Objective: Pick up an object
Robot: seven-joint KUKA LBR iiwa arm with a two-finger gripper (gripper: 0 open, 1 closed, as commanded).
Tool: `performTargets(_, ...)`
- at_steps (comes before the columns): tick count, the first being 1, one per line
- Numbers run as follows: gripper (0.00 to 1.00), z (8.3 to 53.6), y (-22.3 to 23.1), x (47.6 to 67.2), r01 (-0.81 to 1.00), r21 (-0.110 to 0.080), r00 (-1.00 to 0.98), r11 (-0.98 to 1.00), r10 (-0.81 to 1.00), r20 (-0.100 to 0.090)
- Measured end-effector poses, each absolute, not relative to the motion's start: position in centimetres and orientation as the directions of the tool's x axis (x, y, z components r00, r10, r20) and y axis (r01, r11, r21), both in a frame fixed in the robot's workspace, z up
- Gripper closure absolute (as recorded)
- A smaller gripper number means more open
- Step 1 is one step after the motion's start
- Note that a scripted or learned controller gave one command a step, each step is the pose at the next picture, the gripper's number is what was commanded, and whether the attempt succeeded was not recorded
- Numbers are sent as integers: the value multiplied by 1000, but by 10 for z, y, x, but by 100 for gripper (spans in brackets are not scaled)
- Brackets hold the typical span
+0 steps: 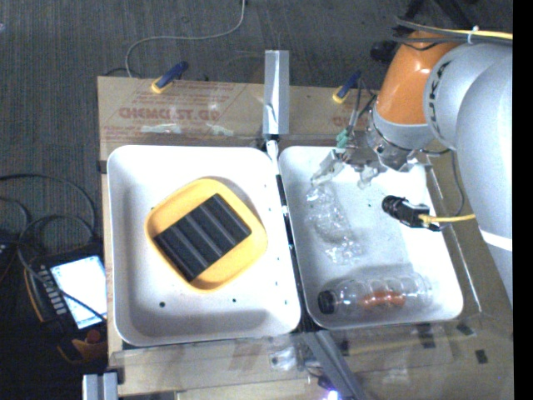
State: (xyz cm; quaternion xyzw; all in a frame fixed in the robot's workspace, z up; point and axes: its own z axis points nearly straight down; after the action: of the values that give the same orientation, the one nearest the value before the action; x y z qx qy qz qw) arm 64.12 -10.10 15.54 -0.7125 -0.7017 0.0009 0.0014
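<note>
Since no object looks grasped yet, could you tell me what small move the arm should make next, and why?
Probably a short descent. The gripper hovers at the far end of the right bin, just above the crumpled clear plastic, with nothing visibly between its fingers. The clear bottle lies farther off, at the near wall.

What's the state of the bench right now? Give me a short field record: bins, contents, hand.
left bin: holds a yellow tray with a black ribbed insert, lying tilted near the middle
right bin: holds a clear plastic bottle on its side along the near wall, plus crumpled clear plastic near the middle
hand: above the far end of the right bin, near the top of the crumpled plastic
grasp: cannot tell, nothing visibly lifted
arm: reaches in from the right, orange band above the wrist
</note>
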Motion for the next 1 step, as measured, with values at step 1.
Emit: performTargets(1,0,91,-101,596,1000,13,-9,9,1000,-1)
